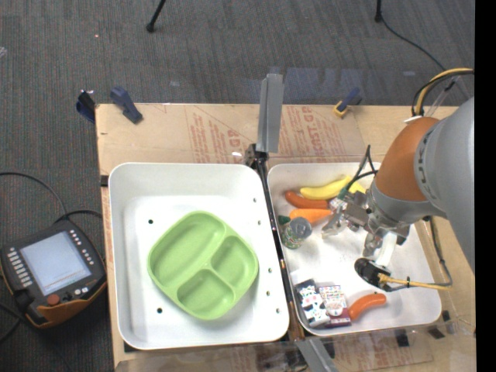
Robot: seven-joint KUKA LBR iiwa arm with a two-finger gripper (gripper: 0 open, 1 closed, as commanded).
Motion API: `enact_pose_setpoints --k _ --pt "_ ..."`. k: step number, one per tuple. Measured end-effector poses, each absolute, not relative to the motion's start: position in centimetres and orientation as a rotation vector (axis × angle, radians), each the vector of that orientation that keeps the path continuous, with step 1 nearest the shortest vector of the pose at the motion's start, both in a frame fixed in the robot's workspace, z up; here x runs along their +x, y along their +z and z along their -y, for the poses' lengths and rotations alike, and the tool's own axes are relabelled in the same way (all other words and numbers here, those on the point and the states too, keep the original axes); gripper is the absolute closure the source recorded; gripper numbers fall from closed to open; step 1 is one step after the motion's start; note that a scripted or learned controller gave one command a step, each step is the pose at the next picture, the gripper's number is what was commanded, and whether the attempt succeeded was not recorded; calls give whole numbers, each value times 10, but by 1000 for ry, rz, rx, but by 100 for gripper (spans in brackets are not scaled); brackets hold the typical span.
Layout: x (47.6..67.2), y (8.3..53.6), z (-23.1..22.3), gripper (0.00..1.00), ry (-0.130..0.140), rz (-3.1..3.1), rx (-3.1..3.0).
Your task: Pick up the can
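— One gripper [377,248] is all I am working with; it is hanging over the right bin [428,299], and I cannot tell how it is set from up here.

— Where is the can [295,232] lying?

— It is sitting at the right bin's left wall, well apart from my gripper; a banana [325,187] and an orange carrot-like piece [308,201] are lying just beyond it; a small box [322,300] is resting near the front edge.

— And the left bin [132,200]?

— It is holding a green divided plate [203,264].
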State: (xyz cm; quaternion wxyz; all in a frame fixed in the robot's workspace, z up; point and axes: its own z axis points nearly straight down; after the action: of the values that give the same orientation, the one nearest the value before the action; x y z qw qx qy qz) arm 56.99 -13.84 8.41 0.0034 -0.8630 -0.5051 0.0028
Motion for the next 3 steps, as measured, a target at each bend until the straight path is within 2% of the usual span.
enact_pose_setpoints --k 1,2,3 --pt "505 84 162 0 9 1194 -2898" --pt "580 84 161 0 13 992 -2975" --pt "619 84 134 0 12 916 -3000"
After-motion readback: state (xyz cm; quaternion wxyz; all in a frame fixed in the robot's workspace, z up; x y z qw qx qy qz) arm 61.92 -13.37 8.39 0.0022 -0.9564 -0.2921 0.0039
